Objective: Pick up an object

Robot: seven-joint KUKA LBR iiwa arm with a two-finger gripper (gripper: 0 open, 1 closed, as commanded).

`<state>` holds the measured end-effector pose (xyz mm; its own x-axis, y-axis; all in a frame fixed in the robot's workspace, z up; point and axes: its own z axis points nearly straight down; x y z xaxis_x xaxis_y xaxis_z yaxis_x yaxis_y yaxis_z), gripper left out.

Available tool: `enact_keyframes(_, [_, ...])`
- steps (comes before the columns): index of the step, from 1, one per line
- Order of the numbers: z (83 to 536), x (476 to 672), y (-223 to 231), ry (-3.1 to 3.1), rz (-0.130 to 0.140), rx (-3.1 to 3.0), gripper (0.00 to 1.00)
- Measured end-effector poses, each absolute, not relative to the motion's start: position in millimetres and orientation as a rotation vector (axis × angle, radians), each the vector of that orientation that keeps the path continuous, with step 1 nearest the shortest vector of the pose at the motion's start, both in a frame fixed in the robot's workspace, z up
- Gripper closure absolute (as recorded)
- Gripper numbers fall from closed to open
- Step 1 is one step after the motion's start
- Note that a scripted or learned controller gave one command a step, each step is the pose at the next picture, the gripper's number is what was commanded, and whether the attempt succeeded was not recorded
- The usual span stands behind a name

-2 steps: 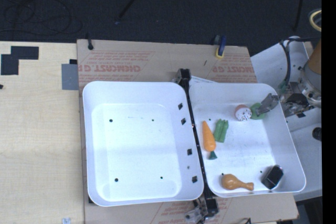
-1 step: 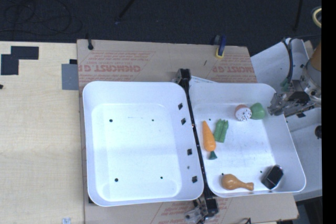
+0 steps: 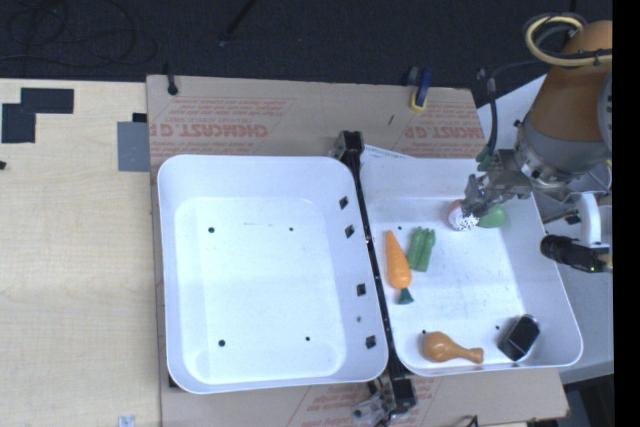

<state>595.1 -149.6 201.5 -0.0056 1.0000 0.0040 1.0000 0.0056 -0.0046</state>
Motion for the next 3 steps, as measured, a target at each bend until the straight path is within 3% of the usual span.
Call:
enact_keyframes(1, [205, 646.2, -73, -2.231, -0.005, -2.211, 1.00])
enact_keyframes(3, [186, 642.9, 76, -2.225, 0.003, -2.210, 1.00])
